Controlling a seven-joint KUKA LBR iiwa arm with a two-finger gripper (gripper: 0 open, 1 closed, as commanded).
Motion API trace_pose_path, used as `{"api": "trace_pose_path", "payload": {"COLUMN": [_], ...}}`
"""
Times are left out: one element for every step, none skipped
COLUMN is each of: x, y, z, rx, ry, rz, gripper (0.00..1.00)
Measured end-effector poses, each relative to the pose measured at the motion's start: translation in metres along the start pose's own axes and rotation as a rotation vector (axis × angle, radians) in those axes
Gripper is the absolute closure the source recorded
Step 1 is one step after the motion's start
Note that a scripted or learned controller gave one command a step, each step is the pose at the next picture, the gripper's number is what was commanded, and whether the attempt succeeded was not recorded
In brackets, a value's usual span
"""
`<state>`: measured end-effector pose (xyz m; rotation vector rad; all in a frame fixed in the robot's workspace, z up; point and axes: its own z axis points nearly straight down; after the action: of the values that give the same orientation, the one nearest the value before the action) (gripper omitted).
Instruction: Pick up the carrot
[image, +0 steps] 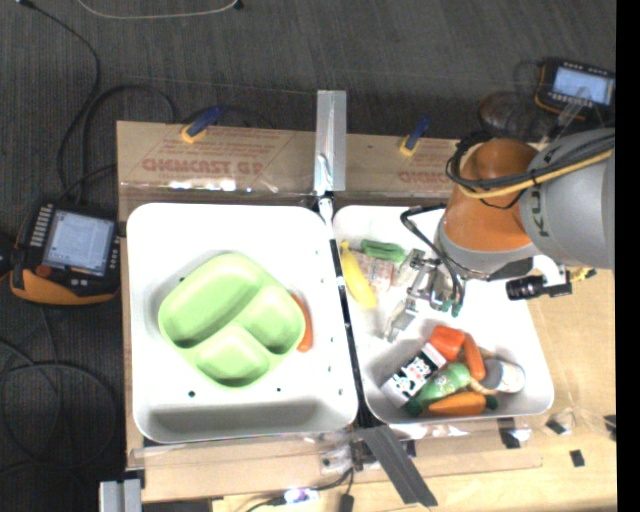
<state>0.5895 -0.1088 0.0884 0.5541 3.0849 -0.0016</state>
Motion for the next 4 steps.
{"api": "trace_pose_path", "payload": {"x": [-0.002, -0.002, 0.013, 0.035], "y": [0.003, 0.005, 0.004, -0.054], "z": [-0.01, -0.017, -0.003, -0.098], "rx": [-0.007, -0.01, -0.006, 0.004], "ry": [-0.007, -0.006, -0.007, 0.008], "rz": [0.001, 0.001, 0.331, 0.328], "gripper": [1.0, 1.0, 1.0, 1.0]}}
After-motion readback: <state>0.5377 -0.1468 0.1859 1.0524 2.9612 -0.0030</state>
